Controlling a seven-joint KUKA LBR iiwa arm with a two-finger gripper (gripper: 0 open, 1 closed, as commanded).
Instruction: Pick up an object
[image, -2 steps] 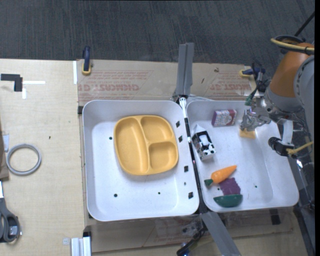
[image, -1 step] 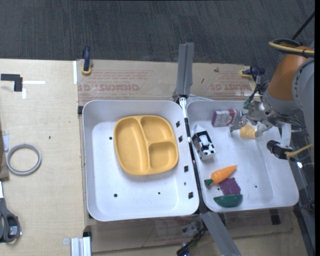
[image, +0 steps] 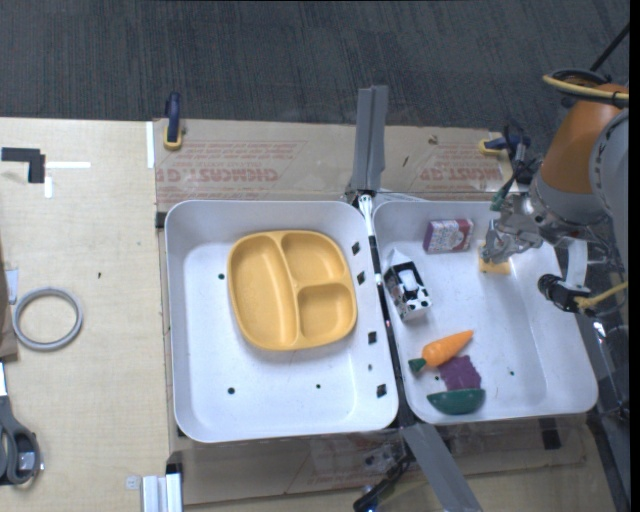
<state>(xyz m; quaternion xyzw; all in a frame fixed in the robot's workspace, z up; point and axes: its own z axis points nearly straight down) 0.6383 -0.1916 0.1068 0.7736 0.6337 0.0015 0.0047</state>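
The jaws (image: 503, 243) hang over the right bin's (image: 560, 390) far side, directly above a small yellow block (image: 495, 265) that lies just at their 6 o'clock, apparently touching the tips; whether they are released or clenched I cannot tell. A pinkish packet (image: 447, 235) sits at their 9 o'clock. Further toward 7 o'clock lie a black-and-white toy (image: 408, 291), a carrot (image: 445, 347) with its long axis slanting, a purple piece (image: 460, 372) and a green piece (image: 456, 401). The left bin (image: 200, 380) holds a yellow divided plate (image: 292, 289).
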